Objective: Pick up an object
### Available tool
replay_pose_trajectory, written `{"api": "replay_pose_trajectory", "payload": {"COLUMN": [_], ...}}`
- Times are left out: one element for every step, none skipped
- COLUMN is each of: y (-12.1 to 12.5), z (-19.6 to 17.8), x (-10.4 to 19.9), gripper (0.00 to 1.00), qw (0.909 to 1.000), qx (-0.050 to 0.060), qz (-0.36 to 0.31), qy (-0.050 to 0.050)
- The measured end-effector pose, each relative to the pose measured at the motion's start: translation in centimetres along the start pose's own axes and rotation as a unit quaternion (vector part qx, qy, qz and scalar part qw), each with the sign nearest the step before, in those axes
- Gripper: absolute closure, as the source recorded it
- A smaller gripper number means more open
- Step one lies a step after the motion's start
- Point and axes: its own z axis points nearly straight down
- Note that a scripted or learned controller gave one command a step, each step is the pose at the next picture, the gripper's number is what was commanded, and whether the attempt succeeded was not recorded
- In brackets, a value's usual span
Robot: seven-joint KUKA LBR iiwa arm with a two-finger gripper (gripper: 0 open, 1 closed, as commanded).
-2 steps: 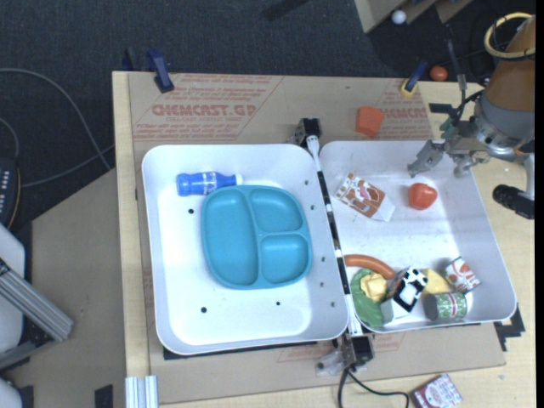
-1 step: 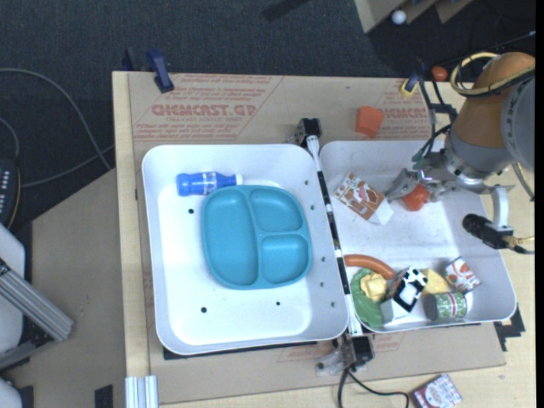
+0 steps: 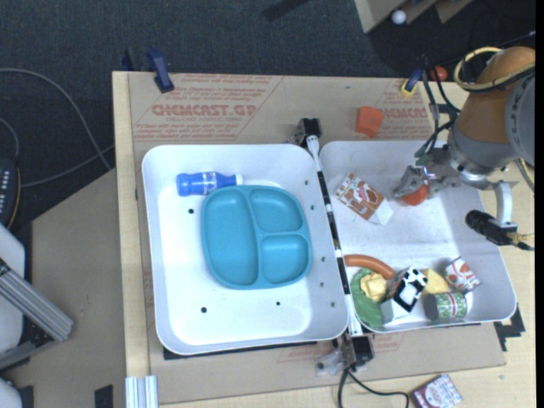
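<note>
Two shallow white bins sit side by side on the table (image 3: 255, 100), a tan board printed with red lettering. Left bin (image 3: 170, 253), centre-left of frame: a blue divided plate (image 3: 255, 235) lies flat in the middle, and a small blue bottle with a white label (image 3: 204, 182) lies on its side just above the plate's upper left corner. Right bin (image 3: 476, 262), centre-right: the arm (image 3: 497, 113) enters from the right edge, grey with an orange section, partly cut off by the frame. Its end effector (image 3: 416, 184) is low in the upper part of this bin, directly over a small red-orange object (image 3: 414, 196); the fingers are dark and blurred against the object, so whether they are spread or closed on it cannot be made out. Left of it lies a red-and-white packet (image 3: 362, 198), tilted. Along the bin's lower edge a crowded cluster: an orange sausage-like piece (image 3: 367, 263), a green and yellow item (image 3: 371, 294), a black-and-white toy (image 3: 410, 287), a small can (image 3: 446, 306), a red-and-white carton (image 3: 461, 272); these overlap and their outlines are hard to separate. An orange block (image 3: 369, 121) rests on the table above the right bin, apart from it. A blue clamp (image 3: 159, 69) grips the table's upper left edge.
</note>
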Motion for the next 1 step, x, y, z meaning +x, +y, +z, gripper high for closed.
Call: {"api": "replay_pose_trajectory", "payload": {"y": [2.98], "z": [1.07], "x": [5.87], "gripper": [1.00], "qw": [1.0000], "qx": [0.000], "qz": [0.000], "qy": [0.001]}}
